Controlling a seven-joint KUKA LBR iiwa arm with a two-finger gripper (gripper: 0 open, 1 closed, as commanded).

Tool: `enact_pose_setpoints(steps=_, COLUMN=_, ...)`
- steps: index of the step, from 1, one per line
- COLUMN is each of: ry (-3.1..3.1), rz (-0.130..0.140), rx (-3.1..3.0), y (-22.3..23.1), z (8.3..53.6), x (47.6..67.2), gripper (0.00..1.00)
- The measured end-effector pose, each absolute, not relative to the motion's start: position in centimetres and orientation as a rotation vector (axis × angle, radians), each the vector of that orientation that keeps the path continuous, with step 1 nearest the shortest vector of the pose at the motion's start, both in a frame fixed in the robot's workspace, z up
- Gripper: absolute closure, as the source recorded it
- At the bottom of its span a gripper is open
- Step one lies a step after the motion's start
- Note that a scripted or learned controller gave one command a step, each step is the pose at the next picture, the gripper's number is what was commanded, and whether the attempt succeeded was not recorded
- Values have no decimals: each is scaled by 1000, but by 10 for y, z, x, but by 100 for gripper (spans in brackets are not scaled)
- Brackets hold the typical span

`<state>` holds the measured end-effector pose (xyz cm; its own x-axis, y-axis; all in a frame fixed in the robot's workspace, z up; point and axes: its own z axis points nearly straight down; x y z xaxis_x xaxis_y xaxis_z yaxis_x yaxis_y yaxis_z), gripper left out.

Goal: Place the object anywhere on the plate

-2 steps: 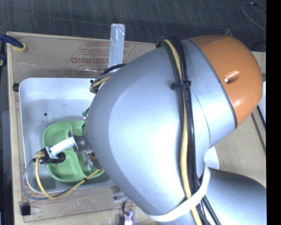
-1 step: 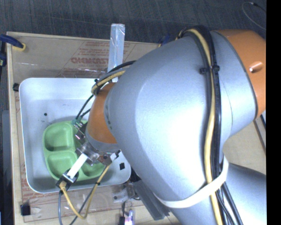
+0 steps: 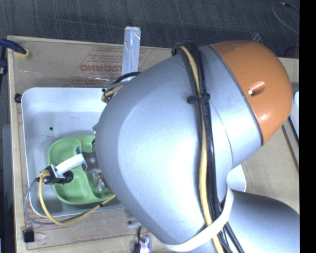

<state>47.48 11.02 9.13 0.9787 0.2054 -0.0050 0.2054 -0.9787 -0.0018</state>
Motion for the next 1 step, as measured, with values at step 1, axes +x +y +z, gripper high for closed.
enact_pose_setpoints(steps=1, ry=-437, rz=15, rx=-3107, y=17, z=190, x=474, gripper=100)
